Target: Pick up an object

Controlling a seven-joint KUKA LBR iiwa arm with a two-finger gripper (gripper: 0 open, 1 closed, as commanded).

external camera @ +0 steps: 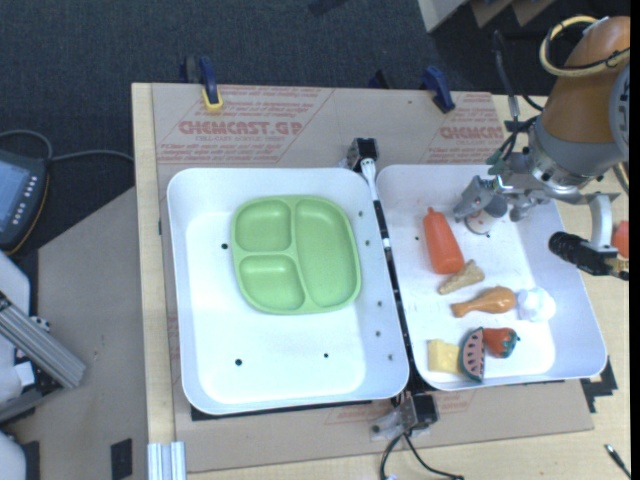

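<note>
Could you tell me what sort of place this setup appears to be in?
Most likely a robotics lab bench for pick-up trials. A grey and orange arm reaches over two white bins on a board held by clamps, with toy food such as a plastic watermelon slice in the right bin.

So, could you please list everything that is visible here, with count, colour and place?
bins: two, white, side by side on the bench
divided plate: one, green, left bin
bottle: one, orange, right bin
bread piece: one, tan, below the bottle
chicken leg: one, brown, right bin
cheese wedge: one, yellow, near corner
watermelon slice: one, red and green, beside the cheese
clamps: two, blue, far edge
arm: one, grey and orange, right
gripper: one, over the right bin
</note>
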